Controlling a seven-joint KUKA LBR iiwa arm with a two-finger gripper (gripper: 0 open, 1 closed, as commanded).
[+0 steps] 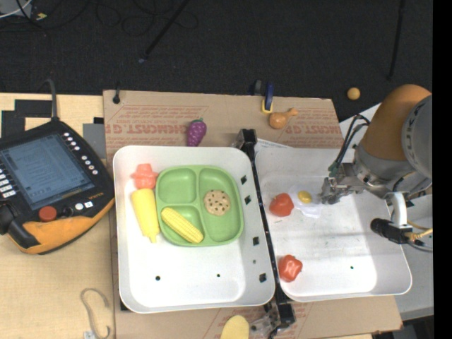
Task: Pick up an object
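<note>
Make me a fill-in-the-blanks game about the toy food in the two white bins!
1. The cookie sits on the ____ plate.
2. The corn on that plate is colored ____.
3. The pincer is over the ____ bin.
4. The small lemon lies just right of a ____ tomato.

Missing words: green; yellow; right; red
</note>
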